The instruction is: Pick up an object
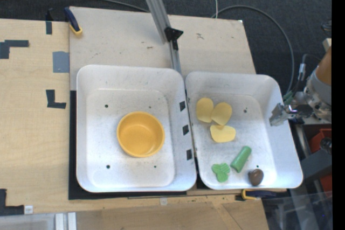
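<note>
A yellow bowl [140, 133] sits alone in the left bin [89, 83]. In the right bin [264, 86] lie three pale yellow flat pieces [214, 113], touching one another. Toward that bin's front are a green cylinder [241, 159], a small green leafy piece [220, 172] and a brown rounded object [255, 176]. My gripper [281, 113] hangs over the right bin's right rim, well away from all the objects, and nothing is visibly held in it.
A grey metal pole [155, 0] slants in from the top to the gap between the bins. A blue and yellow clamp [73, 21] lies at the board's back left corner. Another clamp [249, 195] grips the front edge. Cables [253, 13] loop behind the right bin.
</note>
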